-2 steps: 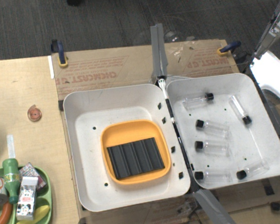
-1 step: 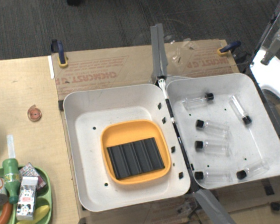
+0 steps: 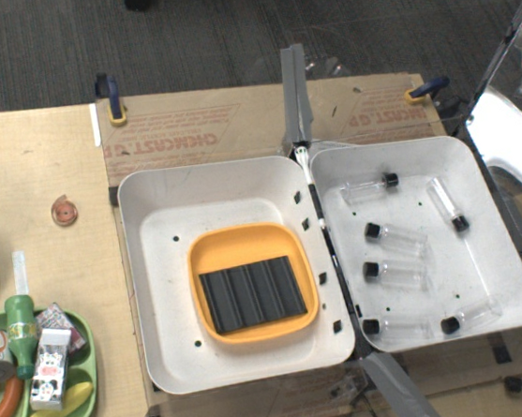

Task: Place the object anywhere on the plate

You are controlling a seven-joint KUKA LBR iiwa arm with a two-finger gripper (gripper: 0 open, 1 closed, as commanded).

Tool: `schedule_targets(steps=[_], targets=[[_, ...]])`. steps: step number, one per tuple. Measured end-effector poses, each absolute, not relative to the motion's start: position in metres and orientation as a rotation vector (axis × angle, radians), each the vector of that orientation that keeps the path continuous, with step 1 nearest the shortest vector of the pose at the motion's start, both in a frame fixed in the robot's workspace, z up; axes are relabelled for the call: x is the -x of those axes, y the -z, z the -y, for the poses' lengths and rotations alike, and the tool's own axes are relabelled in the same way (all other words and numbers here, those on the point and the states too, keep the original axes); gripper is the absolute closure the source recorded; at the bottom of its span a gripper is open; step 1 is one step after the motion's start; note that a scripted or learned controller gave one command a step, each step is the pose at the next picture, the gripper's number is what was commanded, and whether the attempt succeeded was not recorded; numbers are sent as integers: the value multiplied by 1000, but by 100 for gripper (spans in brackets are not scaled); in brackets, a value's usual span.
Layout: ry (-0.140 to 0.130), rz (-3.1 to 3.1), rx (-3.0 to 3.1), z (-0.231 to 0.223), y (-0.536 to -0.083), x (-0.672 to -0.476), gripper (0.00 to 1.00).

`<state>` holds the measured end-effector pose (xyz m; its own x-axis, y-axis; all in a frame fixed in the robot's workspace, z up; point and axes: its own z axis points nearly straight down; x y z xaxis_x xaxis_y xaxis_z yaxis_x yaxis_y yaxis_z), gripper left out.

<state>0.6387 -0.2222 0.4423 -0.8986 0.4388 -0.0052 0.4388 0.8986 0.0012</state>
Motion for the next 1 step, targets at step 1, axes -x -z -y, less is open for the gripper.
schedule_targets(steps=[1], targets=[[0,-3102,-483,222,-430,-542,0]])
